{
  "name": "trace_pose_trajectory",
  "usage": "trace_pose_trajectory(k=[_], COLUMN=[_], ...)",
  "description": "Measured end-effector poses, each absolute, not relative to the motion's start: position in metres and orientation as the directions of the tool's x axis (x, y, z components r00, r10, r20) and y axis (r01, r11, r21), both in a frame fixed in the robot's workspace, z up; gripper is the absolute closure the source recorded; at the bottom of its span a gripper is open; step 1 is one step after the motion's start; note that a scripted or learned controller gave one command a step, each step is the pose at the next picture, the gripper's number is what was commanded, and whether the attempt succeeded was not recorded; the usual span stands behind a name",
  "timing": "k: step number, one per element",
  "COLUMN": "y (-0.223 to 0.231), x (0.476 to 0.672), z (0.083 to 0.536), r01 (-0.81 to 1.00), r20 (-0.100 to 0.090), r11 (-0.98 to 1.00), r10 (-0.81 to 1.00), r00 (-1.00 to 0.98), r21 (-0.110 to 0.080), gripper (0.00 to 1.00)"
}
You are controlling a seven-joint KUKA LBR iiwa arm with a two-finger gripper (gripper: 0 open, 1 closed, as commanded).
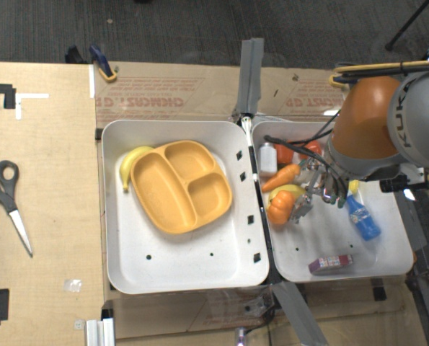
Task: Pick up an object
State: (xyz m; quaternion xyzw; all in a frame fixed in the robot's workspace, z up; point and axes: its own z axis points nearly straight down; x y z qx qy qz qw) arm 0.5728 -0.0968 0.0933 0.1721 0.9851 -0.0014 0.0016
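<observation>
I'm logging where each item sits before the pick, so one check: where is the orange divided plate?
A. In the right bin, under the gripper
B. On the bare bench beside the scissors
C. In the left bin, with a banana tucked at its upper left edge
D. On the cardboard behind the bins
C: the orange divided plate lies in the left bin, with the banana against its upper left edge.

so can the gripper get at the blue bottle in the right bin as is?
Probably yes. The blue bottle lies on bare bin floor just right of the gripper, nothing on top; only the arm's own wrist overhangs its upper end.
</observation>
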Motion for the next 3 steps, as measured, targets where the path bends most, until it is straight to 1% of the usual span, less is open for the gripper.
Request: trace_pose_trajectory(k=[1,2,3], y=[-0.163,-0.098,-0.097], x=[0.566,0.598,0.595], z=[0.094,0.092,0.091], r01=[0.181,0.316,0.39], r20=[-0.006,-0.004,-0.001], r11=[0.983,0.949,0.921], r10=[0.181,0.316,0.39], r00=[-0.983,-0.949,-0.921], r21=[0.0,0.0,0.0], gripper=[0.0,0.0,0.0])
